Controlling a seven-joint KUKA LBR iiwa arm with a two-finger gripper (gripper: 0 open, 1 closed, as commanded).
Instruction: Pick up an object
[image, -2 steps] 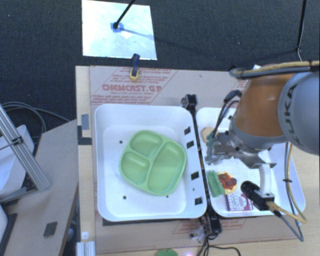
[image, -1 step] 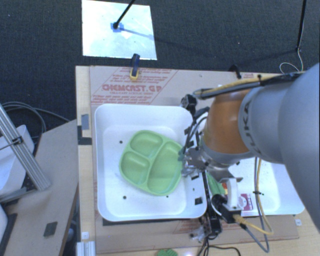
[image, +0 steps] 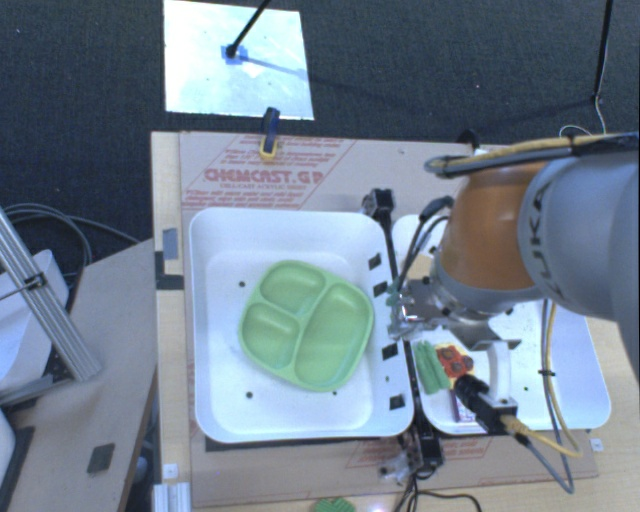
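1. the bench (image: 175, 330) is a pale wooden top; a brown board printed in red letters (image: 265, 175) covers its far part, and a small yellow and dark clip (image: 269, 135) sits at the board's far edge.
2. the left bin (image: 215, 250) is a shallow white tray with rounded corners. a green divided plate (image: 306, 324) with three compartments lies flat near its middle, turned at an angle to the bin's walls.
3. the right bin (image: 585, 385) touches the left bin along the centre seam, where small black clips line the shared rim; much of it is hidden beneath the arm.
4. a green ridged object (image: 430, 367) lies in the right bin near its left wall, towards the near edge. just beside it, on its right, is a small red and orange object (image: 456, 361).
5. the arm (image: 560, 235), grey with an orange band, hangs over the right bin. the gripper (image: 404, 316) sits low at the seam, just above the green ridged object; whether it is released or clenched cannot be told.
6. yellow and grey cables run from the wrist to the bench's near right corner.
7. the floor is dark carpet; a pale square sheet (image: 238, 58) lies beyond the bench's far edge. a slanted metal rail (image: 45, 300) and loose cables stand at the left.
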